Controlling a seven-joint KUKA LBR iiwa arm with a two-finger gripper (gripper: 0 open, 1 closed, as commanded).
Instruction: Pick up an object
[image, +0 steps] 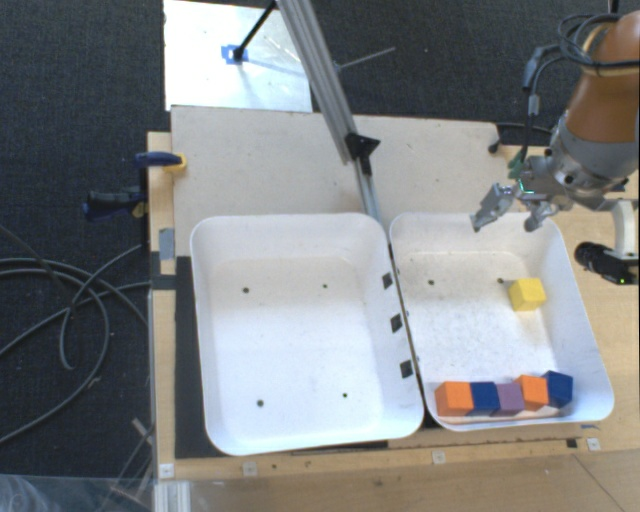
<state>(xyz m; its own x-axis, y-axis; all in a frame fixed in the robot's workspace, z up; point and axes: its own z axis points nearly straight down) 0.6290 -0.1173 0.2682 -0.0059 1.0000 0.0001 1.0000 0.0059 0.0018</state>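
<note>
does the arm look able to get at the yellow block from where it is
Probably yes. The yellow block sits alone on the right bin's floor, apart from the row of blocks, and the open pincer hangs just above with nothing between.

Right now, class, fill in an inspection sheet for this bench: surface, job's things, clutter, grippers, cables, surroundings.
Surface: wooden bench bearing a left bin and a right bin, side by side.
Job's things: yellow cube alone in the right bin; a row along its near wall: orange cube, blue cube, purple cube, second orange cube, second blue cube.
Clutter: blue clamp at the bench's left edge.
Grippers: gripper above the right bin's far edge, fingers spread, holding nothing.
Cables: grey cables on the floor, left.
Surroundings: dark carpet; slanted metal pole.
</note>
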